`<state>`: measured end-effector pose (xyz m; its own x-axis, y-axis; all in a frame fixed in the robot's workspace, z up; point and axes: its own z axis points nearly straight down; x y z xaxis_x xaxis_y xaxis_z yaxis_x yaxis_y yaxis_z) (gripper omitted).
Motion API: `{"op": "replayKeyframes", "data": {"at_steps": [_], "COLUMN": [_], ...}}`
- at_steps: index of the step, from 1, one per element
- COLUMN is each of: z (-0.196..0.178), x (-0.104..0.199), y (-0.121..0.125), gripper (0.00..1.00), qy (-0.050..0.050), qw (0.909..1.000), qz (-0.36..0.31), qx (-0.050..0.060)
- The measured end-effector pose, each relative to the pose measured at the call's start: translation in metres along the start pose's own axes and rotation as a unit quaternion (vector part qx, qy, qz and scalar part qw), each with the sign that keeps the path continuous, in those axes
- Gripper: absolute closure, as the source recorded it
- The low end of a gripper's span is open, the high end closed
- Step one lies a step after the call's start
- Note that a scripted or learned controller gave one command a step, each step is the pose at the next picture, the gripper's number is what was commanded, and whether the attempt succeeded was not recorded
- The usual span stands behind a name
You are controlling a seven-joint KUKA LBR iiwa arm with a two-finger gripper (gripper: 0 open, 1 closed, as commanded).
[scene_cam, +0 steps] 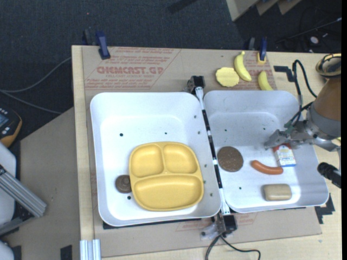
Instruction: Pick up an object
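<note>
We see the hand [282, 140] low in the right white bin [244, 104]; we cannot tell its grip. A small red-and-white packet [286, 157] lies just below it, an orange-red sausage [267, 168] slightly further left.

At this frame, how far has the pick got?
Done: the gripper has reached the right bin, above a small carton. In hand: nothing visibly lifted. Left: grasp and raise something; the sausage, brown disc and tan block lie flat.
</note>
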<state>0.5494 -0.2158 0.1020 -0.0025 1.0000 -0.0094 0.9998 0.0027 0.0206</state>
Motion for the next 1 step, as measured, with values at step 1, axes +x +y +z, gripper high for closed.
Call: {"op": "replayKeyframes", "data": {"at_steps": [1], "z": [0.0113], "x": [0.002], "y": [-0.0212], "gripper": [0.0], "qy": [0.006], "qw": [0.9999], "qz": [0.002], "qx": [0.012]}}
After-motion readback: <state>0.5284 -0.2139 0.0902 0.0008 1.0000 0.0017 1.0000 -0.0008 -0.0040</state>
